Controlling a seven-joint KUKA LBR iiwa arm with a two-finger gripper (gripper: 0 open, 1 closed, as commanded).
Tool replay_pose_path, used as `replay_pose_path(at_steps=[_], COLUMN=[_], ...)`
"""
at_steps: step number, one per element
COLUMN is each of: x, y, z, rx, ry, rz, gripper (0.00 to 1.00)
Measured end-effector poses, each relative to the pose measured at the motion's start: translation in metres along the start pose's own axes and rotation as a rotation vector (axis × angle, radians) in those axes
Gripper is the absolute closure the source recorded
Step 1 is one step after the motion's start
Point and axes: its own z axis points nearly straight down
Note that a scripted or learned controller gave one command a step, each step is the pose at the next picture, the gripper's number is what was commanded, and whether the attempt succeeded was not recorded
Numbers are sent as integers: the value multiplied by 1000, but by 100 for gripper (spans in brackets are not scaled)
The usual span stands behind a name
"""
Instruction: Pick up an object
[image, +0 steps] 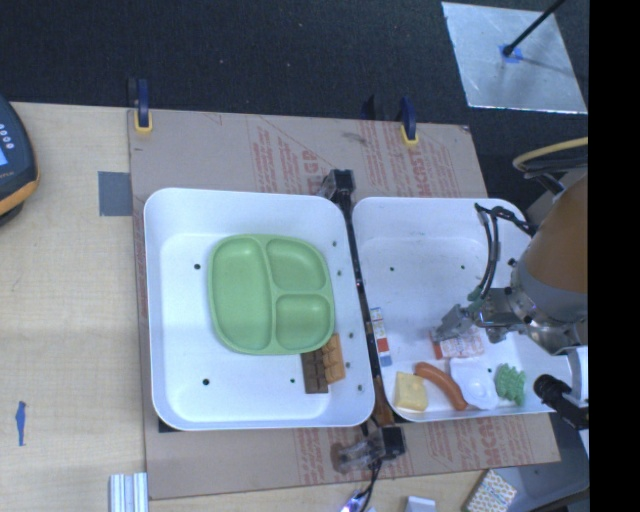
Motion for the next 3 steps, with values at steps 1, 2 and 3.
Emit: replay_pose_path(at_steps=[1, 2, 3], x=[-56, -75, -33], y=[62, 175, 103], z=[68, 26, 68], rx=[-15, -23, -1], ry=[-6, -9, 0], rz=[0, -5, 0], gripper=[0, 0, 0])
